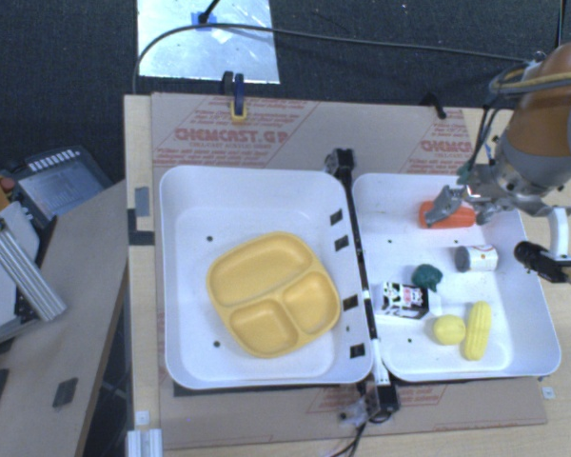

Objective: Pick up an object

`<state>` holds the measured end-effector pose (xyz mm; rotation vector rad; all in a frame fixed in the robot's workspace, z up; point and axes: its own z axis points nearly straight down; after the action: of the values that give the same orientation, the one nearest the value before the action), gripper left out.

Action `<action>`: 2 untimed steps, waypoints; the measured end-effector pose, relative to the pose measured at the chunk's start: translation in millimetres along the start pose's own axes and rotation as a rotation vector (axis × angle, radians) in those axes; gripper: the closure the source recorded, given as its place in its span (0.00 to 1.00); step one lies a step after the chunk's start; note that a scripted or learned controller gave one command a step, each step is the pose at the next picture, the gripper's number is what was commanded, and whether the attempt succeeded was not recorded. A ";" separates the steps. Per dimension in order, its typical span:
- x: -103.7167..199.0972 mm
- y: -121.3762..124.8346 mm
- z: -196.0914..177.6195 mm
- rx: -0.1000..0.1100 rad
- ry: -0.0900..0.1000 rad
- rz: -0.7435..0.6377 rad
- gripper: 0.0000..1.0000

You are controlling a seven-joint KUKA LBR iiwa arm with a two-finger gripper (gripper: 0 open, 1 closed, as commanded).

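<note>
An orange carrot-like piece [436,217] lies at the back of the right bin [533,350]. My gripper [466,208] hangs right over its right half, open, one finger [447,201] on the piece's near-left side and the other toward its right end. The piece rests on the bin floor and is not lifted. In front of it lie a small grey and white can [477,257], a dark green lump [426,276], a black and white carton [404,299], a yellow lemon [447,329] and a yellow corn cob [477,329].
The left bin [186,284] holds a yellow divided plate [271,291]. A black divider [354,255] runs between the bins. The grey arm with its orange band [552,103] comes in from the upper right. Bare floor shows along the right bin's back and right side.
</note>
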<state>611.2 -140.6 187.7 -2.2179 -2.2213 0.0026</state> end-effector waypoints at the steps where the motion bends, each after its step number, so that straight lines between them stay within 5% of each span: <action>1: -6.8 -4.4 45.6 -0.002 -0.001 0.001 0.00; 2: -6.3 -4.2 97.4 -0.001 0.000 0.000 0.00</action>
<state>606.7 -146.8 90.3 -2.2186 -2.2222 0.0013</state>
